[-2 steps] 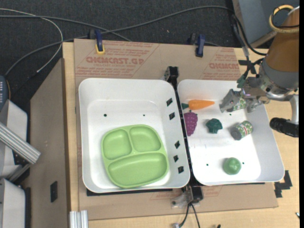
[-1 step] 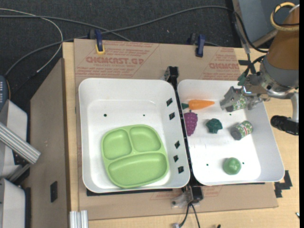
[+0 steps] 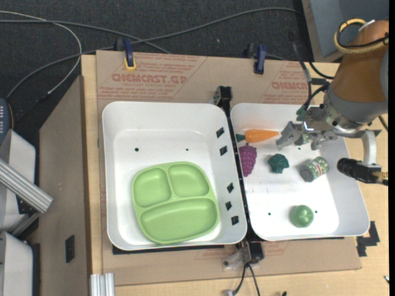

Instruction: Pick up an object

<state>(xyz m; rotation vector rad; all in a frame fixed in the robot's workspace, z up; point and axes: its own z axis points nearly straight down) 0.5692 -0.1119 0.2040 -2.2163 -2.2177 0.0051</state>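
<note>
White right bin (image 3: 345, 224) holds carrot (image 3: 261, 135), grapes (image 3: 248, 159), broccoli (image 3: 278, 163), can (image 3: 314, 168), apple (image 3: 302, 215). The hand (image 3: 303, 138), released and grasping nothing, hovers at twelve o'clock; approach step, likely next descending onto the can.

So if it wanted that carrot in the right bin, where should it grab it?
Probably across the middle of the carrot, coming straight down from above. It lies flat and lengthwise, green tip toward the divider between the bins, so fingers closing across its narrow width should fit best. The gripper sits right at its thick end, and the grapes lie just below, so the side facing them looks tight.
</note>
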